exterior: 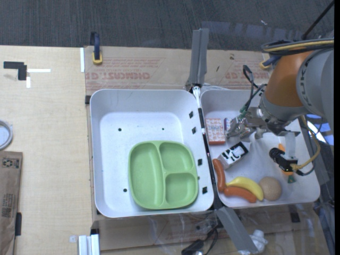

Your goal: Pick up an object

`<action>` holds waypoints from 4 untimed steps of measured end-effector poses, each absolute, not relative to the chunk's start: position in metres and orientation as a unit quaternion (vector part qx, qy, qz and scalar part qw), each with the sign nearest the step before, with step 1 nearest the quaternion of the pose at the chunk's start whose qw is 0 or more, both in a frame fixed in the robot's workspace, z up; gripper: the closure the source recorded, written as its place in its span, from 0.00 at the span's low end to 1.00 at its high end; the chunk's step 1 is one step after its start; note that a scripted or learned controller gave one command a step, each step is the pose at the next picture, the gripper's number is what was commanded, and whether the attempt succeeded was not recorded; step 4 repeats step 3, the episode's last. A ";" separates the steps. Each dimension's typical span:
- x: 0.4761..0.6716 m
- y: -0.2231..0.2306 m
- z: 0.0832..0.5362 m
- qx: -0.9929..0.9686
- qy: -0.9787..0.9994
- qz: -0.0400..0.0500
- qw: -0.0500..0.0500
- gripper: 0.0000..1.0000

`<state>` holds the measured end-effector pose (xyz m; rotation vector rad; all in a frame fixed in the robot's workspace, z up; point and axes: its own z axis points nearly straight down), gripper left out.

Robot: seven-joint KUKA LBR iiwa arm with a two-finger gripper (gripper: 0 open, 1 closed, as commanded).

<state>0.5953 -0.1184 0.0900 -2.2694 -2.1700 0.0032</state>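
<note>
Though whether the gripper (239, 127) has its fingers spread cannot be told, the small red-and-white box (215, 130) just beside it in the right bin (303, 195) looks light, stiff, best pinched across its narrow sides.

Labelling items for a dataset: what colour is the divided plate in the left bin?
Light green, plain, seen clearly in the camera view: the plate lies in the left bin.

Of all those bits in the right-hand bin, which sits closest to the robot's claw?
The small red-and-white box, just left of the gripper. The banana and other items lie lower in the bin.
</note>
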 end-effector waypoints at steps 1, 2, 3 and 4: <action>0.643 -0.110 0.090 -0.721 -0.693 0.001 0.000 0.00; 0.643 -0.111 0.099 -0.721 -0.693 0.001 0.000 1.00; 0.659 -0.069 0.190 -0.651 -0.759 0.001 0.000 1.00; 0.659 -0.069 0.190 -0.651 -0.759 0.001 0.000 1.00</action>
